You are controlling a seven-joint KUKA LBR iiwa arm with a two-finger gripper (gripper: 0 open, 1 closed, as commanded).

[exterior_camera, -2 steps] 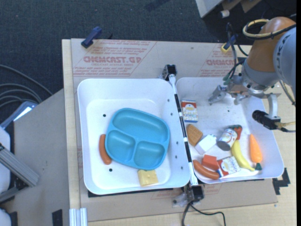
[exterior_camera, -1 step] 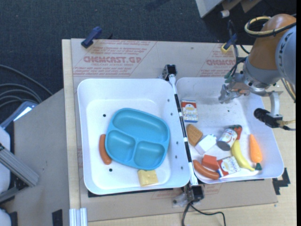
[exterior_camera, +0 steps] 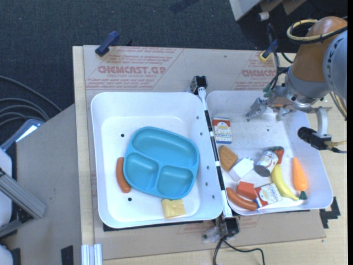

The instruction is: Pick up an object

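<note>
My gripper (exterior_camera: 268, 110) hangs over the far part of the right bin (exterior_camera: 242, 101), its two fingers spread open with nothing between them. The nearest object is a small red and white box (exterior_camera: 222, 130), to the gripper's lower left. Toward the front of this bin lie a tan cracker (exterior_camera: 227, 157), a white block (exterior_camera: 241, 168), a small can (exterior_camera: 267, 161), a banana (exterior_camera: 282, 182), a carrot (exterior_camera: 299, 174), a sausage (exterior_camera: 241, 200) and a red and white carton (exterior_camera: 269, 194).
The left bin (exterior_camera: 105, 126) holds a blue divided plate (exterior_camera: 161, 162), a sausage (exterior_camera: 123, 174) to its left and a yellow cheese piece (exterior_camera: 174, 207) in front. A black rail (exterior_camera: 211, 142) divides the two bins. The arm's black fitting (exterior_camera: 311, 138) overhangs the right bin's right wall.
</note>
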